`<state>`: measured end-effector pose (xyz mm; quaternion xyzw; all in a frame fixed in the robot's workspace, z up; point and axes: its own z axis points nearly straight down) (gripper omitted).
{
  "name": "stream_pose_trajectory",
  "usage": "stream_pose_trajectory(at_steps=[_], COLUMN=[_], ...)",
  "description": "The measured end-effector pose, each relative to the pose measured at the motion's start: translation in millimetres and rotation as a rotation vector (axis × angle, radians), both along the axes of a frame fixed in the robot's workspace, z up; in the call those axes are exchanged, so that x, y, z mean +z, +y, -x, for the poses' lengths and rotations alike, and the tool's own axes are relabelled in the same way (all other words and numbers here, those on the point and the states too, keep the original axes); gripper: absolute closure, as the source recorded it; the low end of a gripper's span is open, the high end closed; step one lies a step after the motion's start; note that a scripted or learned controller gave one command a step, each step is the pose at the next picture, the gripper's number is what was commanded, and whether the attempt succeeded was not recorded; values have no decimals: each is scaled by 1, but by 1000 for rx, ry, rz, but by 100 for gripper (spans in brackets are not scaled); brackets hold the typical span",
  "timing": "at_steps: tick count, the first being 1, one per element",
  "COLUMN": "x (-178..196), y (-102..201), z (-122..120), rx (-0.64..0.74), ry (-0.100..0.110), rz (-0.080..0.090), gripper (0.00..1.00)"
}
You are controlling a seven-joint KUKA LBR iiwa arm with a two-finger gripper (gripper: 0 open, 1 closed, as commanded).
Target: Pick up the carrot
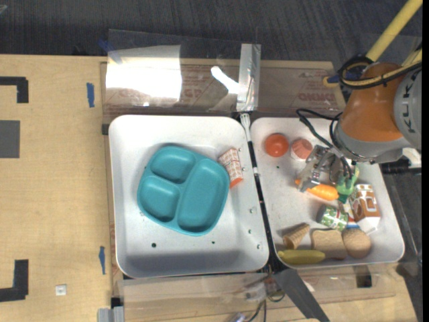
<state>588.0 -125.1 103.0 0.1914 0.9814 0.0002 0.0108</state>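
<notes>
The carrot (322,192) is orange with a green leafy end (345,185). It lies in the middle of the right bin (285,200), pointing left. My gripper (316,174) is low over the bin, just above and to the left of the carrot, its metal parts touching or nearly touching the carrot's upper edge. The grey wrist and orange band (370,113) rise from it to the upper right.
Around the carrot are a red tomato (275,144), a pink item (301,148), a green can (333,217), a red-and-white box (366,203), a cone (295,233), bread pieces (338,241) and a yellow-green item (301,256). The left bin holds a teal divided plate (182,188) and a small carton (232,166).
</notes>
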Motion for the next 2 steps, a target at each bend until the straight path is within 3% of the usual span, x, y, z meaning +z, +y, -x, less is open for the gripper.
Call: stream_pose_trajectory(at_steps=[1,2], x=[-12,-12], y=[-2,-56], z=[41,82], rx=[513,496], ry=[4,6], rz=[8,6], gripper=[100,100])
